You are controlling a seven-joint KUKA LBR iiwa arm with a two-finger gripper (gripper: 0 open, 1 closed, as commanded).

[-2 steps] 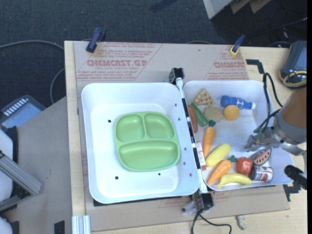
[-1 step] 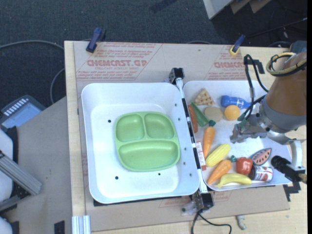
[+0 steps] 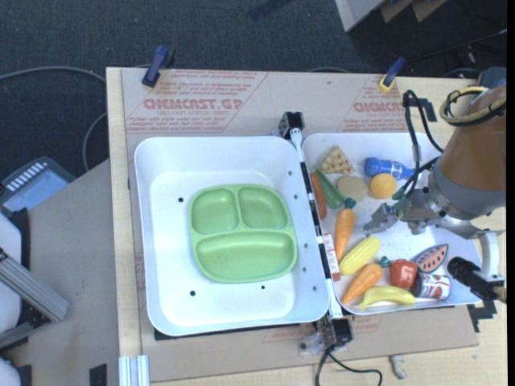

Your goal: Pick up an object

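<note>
- Over the right bin [image 3: 483, 292] hangs my gripper [image 3: 386, 215], reaching in from the right, fingers pointing left; it stands low among the toy food, nothing visibly between the fingers, and whether they are parted or closed I cannot tell.
- Just left of my fingertips: an upright carrot [image 3: 344, 230] with a green top.
- Just below and left of them: a corn cob [image 3: 360, 253], lying at a slant.
- Below the corn: a second carrot [image 3: 363, 280], then a banana [image 3: 388, 297] along the bin's near edge.
- Below my wrist: a tomato [image 3: 404, 273], a watermelon slice [image 3: 432, 257] and a small can [image 3: 435, 288], close together.
- Above my fingers: an orange [image 3: 383, 186], touching a blue bottle [image 3: 387, 168] lying on its side.
- Up and to the left: a beige round piece [image 3: 351, 187], a pizza slice [image 3: 335, 162], and a red pepper [image 3: 319, 195] beside a green pepper [image 3: 330, 193] against the bin's left wall.
- Well to my left, in the left bin [image 3: 153, 215]: a green divided plate [image 3: 242, 233], lying flat in the middle.
- Under both bins: a brown printed board [image 3: 201, 103], clamped at its far edge.
</note>
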